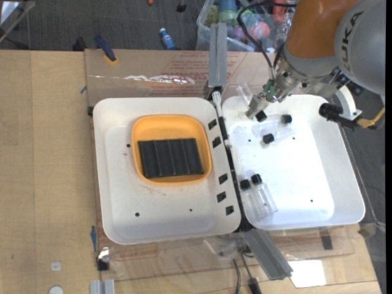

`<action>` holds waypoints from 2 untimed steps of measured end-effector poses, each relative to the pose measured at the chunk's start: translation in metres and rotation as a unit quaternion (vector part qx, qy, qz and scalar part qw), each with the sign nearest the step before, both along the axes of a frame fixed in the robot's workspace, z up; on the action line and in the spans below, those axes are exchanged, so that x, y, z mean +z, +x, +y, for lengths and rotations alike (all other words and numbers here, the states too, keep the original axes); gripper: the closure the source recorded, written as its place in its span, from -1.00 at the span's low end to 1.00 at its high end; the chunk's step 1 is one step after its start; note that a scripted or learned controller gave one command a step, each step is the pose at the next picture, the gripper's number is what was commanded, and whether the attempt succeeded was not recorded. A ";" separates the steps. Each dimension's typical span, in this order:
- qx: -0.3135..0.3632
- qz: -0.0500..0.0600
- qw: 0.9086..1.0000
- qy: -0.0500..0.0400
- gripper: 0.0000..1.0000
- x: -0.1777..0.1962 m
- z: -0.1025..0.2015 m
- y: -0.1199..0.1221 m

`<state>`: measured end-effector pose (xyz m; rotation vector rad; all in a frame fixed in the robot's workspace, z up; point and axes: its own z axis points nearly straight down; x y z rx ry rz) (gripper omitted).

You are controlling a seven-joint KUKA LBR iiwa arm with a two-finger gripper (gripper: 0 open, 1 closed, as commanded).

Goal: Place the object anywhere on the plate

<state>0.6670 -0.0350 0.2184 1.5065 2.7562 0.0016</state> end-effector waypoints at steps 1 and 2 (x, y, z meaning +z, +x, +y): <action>0.008 -0.002 1.000 0.000 1.00 0.013 0.005 0.000; 0.060 -0.002 0.998 -0.001 1.00 0.016 0.009 0.001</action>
